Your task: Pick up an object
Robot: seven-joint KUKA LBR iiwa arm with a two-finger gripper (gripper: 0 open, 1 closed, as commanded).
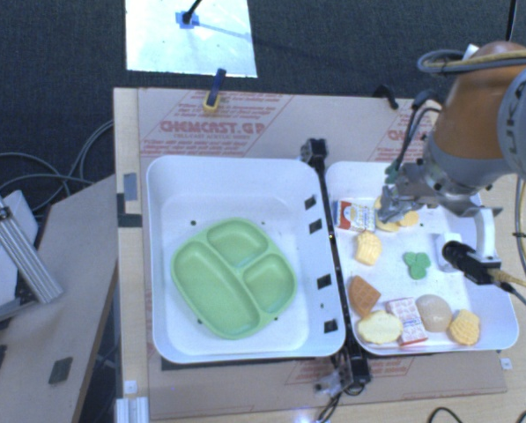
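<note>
— Where do we find the gripper (393, 203)?

— Over the far half of the right bin (496, 302), at the end of the grey arm (483, 122) that reaches in from the right. It sits low above a yellow piece (395, 225), which peeks out just below it.

— Has it got hold of that piece?

— We cannot tell. The wrist covers the gripper's tip from above, so how far open it is stays hidden from us. Nor can we say whether it grips anything.

— What lies around it?

— Just left of the yellow piece we see a small white and red carton (354, 214), and just below that a corn cob (368, 248). A green piece (415, 264) lies near the middle of the bin. Along the near side we count an orange waffle (363, 295), a pale yellow lump (380, 328), and a red and white packet (408, 319) right beside the lump. Further along are a pale round thing (434, 311) and a yellow ridged biscuit (463, 327).

— And the other bin?

— The left bin (210, 192) holds a green plate (234, 276) with three compartments, lying flat and turned at an angle. We see both bins side by side on a board (245, 122) with red print.
</note>
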